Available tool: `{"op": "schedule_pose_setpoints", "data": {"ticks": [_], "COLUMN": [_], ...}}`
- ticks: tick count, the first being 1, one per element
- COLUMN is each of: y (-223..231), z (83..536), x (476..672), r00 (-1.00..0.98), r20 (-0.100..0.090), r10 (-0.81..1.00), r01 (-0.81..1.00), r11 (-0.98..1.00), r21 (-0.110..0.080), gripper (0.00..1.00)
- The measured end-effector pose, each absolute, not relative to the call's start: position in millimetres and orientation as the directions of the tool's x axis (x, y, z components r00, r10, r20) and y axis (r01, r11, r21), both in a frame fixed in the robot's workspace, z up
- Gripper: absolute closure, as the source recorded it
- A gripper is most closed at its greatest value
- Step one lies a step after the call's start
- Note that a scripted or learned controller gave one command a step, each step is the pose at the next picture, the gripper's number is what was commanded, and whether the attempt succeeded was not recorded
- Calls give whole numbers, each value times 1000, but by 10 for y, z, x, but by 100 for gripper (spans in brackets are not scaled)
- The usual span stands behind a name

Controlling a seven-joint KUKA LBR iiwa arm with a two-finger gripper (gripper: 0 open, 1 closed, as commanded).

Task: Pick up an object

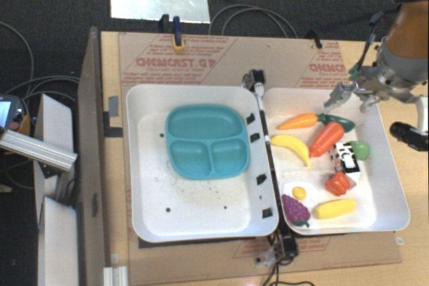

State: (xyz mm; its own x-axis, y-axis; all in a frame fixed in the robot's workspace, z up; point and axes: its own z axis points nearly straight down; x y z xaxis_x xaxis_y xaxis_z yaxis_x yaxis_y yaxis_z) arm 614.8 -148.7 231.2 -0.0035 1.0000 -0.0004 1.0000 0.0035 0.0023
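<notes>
Your pick has not started to pay off yet: nothing is lifted, and every candidate lies in the right bin [385,144]. The gripper [353,96] hangs at that bin's far right corner, above the rim, with its jaws spread and nothing between them.

Look at what you have to choose from. Closest to the jaws are a small carrot [297,121] and a larger carrot [326,137], lying just near of the gripper, with a dark green piece [338,122] between them. A banana [292,146] lies left of the larger carrot. Further toward you sit a black-and-white toy [346,157], touching a green piece [360,150] on its right, then a red pepper [338,183]. At the near edge you have grapes [295,209], a small yellow piece [299,193] and a corn cob [335,208].

The left bin [151,164] holds just a teal tray [206,141], well apart from the arm.

So all of the task remains: you need to settle on one object, bring the jaws down over it, close, and lift. I judge the carrots the easiest reach, though the cluster there is tight, so a descent may nudge neighbours.
</notes>
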Motion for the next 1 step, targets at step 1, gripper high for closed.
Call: {"op": "schedule_pose_setpoints", "data": {"ticks": [1], "y": [-1914], "z": [1619], "x": [6324], "r00": [1], "r20": [-1], "r10": [1000], "r01": [1000], "r11": [-1], "r21": [-1], "gripper": [0]}}
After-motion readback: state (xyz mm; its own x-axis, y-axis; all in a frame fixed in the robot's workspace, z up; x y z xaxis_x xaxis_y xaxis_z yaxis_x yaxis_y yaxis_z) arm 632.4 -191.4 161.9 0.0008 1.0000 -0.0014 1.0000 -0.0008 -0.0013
